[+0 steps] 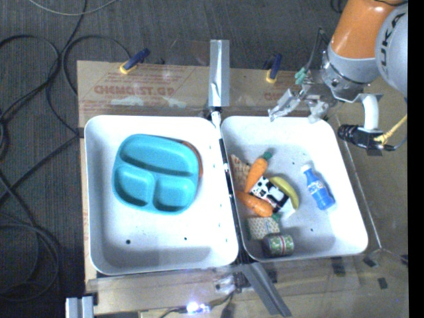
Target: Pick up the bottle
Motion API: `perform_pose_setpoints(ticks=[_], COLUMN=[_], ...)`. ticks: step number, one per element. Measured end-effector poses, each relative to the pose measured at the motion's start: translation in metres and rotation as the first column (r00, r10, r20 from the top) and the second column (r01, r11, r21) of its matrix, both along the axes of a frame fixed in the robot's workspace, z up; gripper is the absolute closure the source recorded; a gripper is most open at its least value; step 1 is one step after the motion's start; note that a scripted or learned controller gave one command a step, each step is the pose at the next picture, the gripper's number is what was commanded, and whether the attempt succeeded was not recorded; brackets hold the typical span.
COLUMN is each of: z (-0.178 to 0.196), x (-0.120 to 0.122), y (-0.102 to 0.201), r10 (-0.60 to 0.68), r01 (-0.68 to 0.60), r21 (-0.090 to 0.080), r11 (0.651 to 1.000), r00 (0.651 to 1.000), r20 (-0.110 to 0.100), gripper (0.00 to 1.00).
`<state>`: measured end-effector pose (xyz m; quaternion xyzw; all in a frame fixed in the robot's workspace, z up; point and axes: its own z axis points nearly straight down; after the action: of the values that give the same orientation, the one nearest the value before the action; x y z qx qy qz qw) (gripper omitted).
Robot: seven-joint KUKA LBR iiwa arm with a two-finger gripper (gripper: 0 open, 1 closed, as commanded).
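The claw (298, 105) hangs spread and empty above the far rim of the right bin (344, 237). The blue bottle (318, 188) lies flat below it on the bin floor, nearer the camera, its white cap pointing back toward the claw.

- Arm (391, 42): grey casing showing part of a dark letter mark at the frame's right edge.
- Band (358, 18): a broad orange section sitting above the wrist.
- Gripper (299, 106): thin pale metallic fingers, with small green fittings showing near their base.
- A white cylindrical fitting and a black connector hanging below the wrist, a yellowish cable trailing off.
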<state>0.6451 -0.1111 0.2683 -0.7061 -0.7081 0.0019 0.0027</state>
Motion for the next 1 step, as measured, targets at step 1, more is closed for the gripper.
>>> perform_pose_setpoints(ticks=[1], z=[-0.1023], x=[-0.0684], y=[-0.0675], r10=[0.032], r01=[-0.032], r21=[-0.001], r11=[0.999], r00=[0.999], r20=[-0.001], gripper=[0.0])
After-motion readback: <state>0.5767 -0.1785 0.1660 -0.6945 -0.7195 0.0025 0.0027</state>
